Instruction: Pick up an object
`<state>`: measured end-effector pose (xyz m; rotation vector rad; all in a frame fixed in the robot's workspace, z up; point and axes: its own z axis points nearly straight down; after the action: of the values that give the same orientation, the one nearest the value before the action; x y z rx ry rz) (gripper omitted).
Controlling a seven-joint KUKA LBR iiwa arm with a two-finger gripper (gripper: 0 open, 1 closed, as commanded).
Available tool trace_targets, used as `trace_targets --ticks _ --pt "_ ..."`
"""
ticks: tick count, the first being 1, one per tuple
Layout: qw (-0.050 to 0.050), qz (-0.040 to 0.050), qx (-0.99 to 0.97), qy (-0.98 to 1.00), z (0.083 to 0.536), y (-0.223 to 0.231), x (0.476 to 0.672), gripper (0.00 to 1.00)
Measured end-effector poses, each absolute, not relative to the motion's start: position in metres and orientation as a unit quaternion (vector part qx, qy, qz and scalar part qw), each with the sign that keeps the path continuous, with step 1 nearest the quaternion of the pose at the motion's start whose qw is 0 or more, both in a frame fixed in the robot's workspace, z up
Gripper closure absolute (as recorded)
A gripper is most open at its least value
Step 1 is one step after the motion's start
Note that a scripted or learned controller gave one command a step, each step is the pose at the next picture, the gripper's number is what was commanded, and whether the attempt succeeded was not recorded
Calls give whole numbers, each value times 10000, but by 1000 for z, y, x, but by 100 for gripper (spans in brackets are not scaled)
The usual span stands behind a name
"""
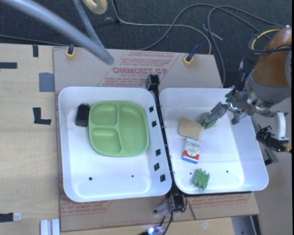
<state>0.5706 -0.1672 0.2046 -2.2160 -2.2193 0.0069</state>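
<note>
— White bins sit side by side on the bench. What lies closest to the camera in the right bin [245, 175]?

— A small green leafy piece [201, 178], near the bin's front edge. Just behind it is a little carton [191, 150], white with red and blue print, lying flat.

— And behind the carton?

— A tan block [189, 129], like a slice of bread or a sponge, touching or nearly touching the carton's far end. Just to its right is a green thing [208, 120], partly under the gripper.

— Where is the gripper itself?

— The gripper [214, 115] reaches in from the right, low over the right bin's far half. Its grey fingers [218, 109] point toward the green thing and the tan block. They look slightly apart, with the green thing at their tips, but I cannot tell whether it sits between them or just beside them.

— So nothing is lifted?

— Everything in that bin appears to rest on the floor of the bin.

— What about the left bin [108, 185]?

— A light green divided plate [119, 129] with three compartments lies in its middle. A small black box [82, 115] sits against the plate's left edge.

— Farther back?

— Brown cardboard [142, 67] with red lettering lies under both bins, with a yellow clip [70, 51] and a blue-and-yellow clip [190, 57] at its far edge. Beyond that, dark carpet [186, 4] with loose cables [196, 18].
</note>
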Motion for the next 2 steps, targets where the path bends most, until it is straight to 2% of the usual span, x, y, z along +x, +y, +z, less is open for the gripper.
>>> trace_targets --ticks 2 --pt "23 19 -7066 -7077 107 -152 567 0"
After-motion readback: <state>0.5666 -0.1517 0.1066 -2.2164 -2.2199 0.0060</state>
